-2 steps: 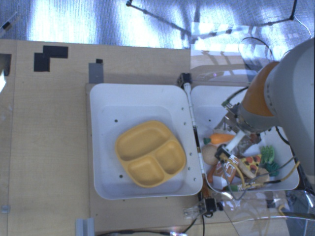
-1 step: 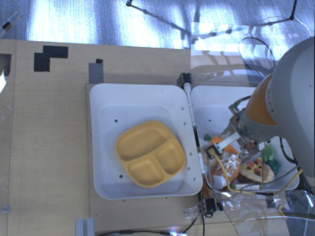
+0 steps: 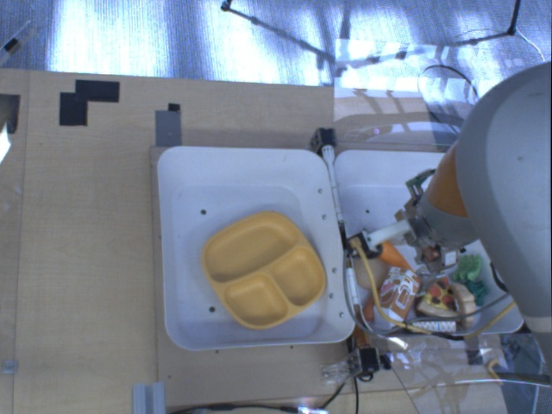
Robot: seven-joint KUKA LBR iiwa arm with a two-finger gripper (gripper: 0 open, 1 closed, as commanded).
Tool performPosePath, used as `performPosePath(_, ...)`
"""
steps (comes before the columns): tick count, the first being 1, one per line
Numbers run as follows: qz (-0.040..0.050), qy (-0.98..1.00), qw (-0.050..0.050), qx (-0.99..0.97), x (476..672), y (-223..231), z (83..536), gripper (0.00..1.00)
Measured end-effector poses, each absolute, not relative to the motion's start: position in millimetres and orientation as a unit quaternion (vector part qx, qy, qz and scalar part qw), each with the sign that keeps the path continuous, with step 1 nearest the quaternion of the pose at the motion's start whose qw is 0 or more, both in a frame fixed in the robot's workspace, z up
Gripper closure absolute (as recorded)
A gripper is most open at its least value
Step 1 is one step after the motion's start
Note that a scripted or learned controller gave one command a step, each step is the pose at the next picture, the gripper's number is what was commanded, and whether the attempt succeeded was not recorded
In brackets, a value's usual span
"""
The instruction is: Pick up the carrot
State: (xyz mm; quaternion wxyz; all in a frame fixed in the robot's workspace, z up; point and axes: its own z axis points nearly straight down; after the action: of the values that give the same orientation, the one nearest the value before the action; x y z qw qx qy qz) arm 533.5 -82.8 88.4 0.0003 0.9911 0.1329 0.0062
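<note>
No text, label, brand, number or sign can be read anywhere. The black blocky marks point(image 3: 88, 99) on the surface point(image 3: 86, 257) at upper left are plain shapes, not letters. The packaged food item point(image 3: 398, 293) in the right bin point(image 3: 379, 188) has a patterned face, but any print on it is too small and blurred to make out.

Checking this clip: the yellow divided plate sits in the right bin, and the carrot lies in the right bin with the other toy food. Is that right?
Not quite. The camera view shows the yellow divided plate in the left bin, not the right one. The carrot does lie in the right bin with the other toy food.
</note>
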Motion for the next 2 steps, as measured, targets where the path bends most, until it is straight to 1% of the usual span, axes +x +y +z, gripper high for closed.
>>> performPosePath(1,0.0079,0.108,0.003,0.994,518.1,-84.9,88.5,0.00)
performPosePath(2,0.0033,0.116,0.001,0.993,527.3,-85.2,88.3,0.00)
